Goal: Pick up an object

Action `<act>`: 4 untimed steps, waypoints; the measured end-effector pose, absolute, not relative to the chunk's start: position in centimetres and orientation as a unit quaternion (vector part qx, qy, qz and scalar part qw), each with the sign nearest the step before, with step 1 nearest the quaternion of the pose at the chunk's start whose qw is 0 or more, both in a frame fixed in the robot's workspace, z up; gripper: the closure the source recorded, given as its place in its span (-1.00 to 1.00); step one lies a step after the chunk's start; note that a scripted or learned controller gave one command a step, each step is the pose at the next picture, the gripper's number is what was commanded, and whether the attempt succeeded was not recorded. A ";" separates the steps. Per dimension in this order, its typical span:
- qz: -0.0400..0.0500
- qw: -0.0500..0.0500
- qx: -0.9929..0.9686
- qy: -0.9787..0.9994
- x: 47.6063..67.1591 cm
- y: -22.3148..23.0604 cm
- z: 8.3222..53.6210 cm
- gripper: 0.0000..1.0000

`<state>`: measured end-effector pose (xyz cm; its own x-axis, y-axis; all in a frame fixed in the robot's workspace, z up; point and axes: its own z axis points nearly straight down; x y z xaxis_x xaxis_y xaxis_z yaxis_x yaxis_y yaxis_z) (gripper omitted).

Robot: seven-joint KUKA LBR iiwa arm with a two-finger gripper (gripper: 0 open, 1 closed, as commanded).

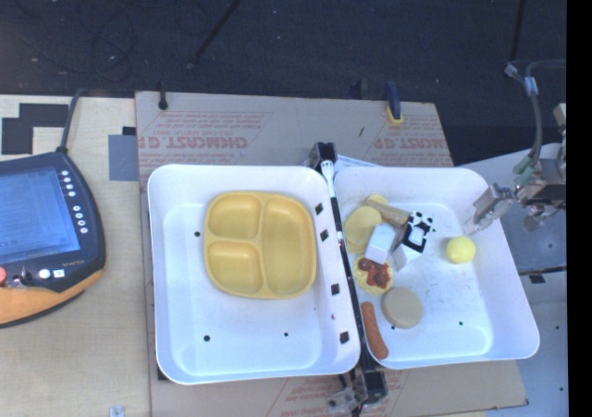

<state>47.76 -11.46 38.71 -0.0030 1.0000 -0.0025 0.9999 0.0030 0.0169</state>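
The right bin [481, 341] holds a cluster of small objects. A yellow ball [460, 250] lies near its right wall. A tan round disc [402, 307] sits toward the front, with an orange-brown sausage [375, 330] beside it along the left wall. A white block [381, 243], a black-and-white piece [418, 231], a red-topped yellow piece [374, 274] and pale yellow shapes [362, 222] crowd the bin's left half. My gripper [488, 204] hangs at the bin's right rim, up and right of the ball, apart from every object.
The left bin [176, 332] carries a yellow divided plate [260, 243]. A teach pendant [42, 221] rests on the bench at far left. Cardboard [277, 128] lies under both bins. Metal fixtures and cables [541, 175] stand at the right edge.
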 end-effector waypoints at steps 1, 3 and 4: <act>0.006 0.007 0.705 0.709 47.6 -7.0 54.5 -1.00; 0.000 0.000 0.705 0.709 61.1 8.7 53.6 -1.00; -0.003 -0.002 0.705 0.709 60.7 8.6 54.6 1.00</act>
